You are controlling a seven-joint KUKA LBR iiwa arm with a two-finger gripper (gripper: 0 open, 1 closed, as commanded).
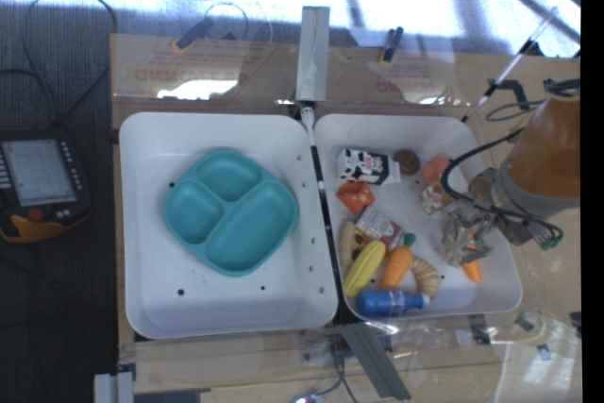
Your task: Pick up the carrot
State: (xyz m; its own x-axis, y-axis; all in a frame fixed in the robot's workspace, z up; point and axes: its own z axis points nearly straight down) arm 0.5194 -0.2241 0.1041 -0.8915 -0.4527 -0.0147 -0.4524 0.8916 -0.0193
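across the left bin (142,297) lies a teal divided plate (231,210). right bin (500,297) holds a cow-print carton (363,166), a red pepper (355,195), corn (365,266), the carrot (397,265) just beside it, and a blue bottle (392,302) below them. the gripper (465,239) hovers near the bin's right side, apart from the carrot; i cannot tell whether it is parted or closed.

Orange carrot (397,266), yellow corn (364,267), teal plate (232,211), white bins (142,231).
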